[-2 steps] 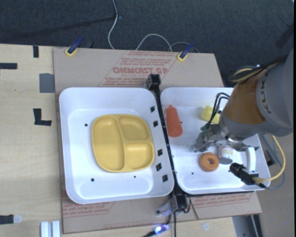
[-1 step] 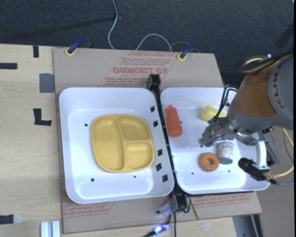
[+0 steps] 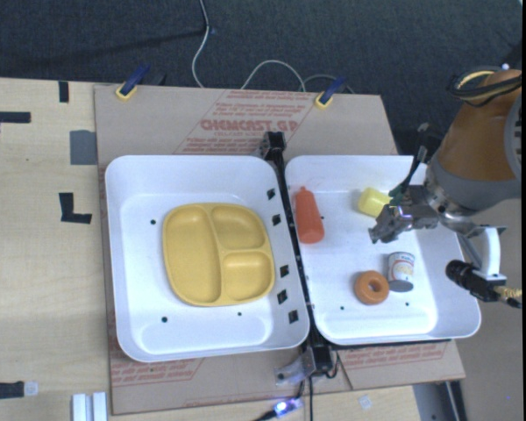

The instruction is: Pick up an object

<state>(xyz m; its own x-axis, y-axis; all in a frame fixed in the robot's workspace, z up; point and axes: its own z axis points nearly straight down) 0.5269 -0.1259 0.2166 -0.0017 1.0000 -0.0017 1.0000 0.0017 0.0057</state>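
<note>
Two shallow white bins sit side by side on a cardboard-covered worktop (image 3: pixel 237 121); the left bin (image 3: pixel 131 191) holds a yellow divided plate (image 3: pixel 217 253). In the right bin (image 3: pixel 421 323), an orange bottle (image 3: pixel 309 215) lies along the wall nearest the plate; a yellow block (image 3: pixel 372 202) lies farther from the plate, just beside the gripper (image 3: pixel 387 228); a small can (image 3: pixel 401 271) and a brown doughnut (image 3: pixel 371 288) sit near the front rim, almost touching. The gripper hangs over the right bin's floor; nothing shows between its dark fingers, and whether they are apart or together I cannot tell.
</note>
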